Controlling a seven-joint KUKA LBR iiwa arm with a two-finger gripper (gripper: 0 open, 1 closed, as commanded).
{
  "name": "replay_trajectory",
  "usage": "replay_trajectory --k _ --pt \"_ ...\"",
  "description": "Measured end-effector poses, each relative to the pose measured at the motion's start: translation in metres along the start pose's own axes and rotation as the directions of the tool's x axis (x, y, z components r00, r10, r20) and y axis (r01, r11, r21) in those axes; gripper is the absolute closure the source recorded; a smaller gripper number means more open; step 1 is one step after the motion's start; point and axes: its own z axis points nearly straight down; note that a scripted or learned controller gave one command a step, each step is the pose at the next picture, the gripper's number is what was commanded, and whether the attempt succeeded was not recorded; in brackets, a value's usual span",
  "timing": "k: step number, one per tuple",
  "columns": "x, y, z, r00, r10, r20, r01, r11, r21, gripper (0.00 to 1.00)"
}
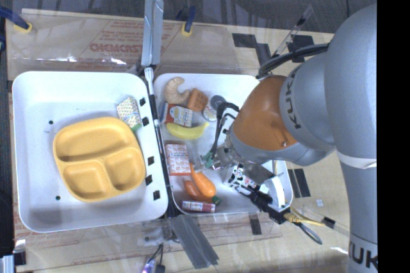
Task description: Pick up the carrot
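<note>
On a bench with two white bins, the carrot (202, 183) lies low in the right bin (246, 81); gripper (214, 159) grip unclear, so centre over it before closing

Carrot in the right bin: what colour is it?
Orange, seen in the camera view: the carrot lies near the right bin's front edge.

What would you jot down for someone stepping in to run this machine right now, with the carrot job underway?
Gripper: low over the right bin, just right of the carrot; whether it is open or shut cannot be seen.
Carrot: lying in the right bin's lower part, above a small tube and below the banana.
Left bin: holds a yellow divided tray.
Done: arm has reached the carrot area.
Left: grasp the carrot and lift it; it is not yet picked up.
</note>
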Motion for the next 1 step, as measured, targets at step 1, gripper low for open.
replay_trajectory --k 1 --pt "-0.0033 -0.0025 0.0011 0.977 -0.212 -0.005 0.212 0.977 0.005 0.00"
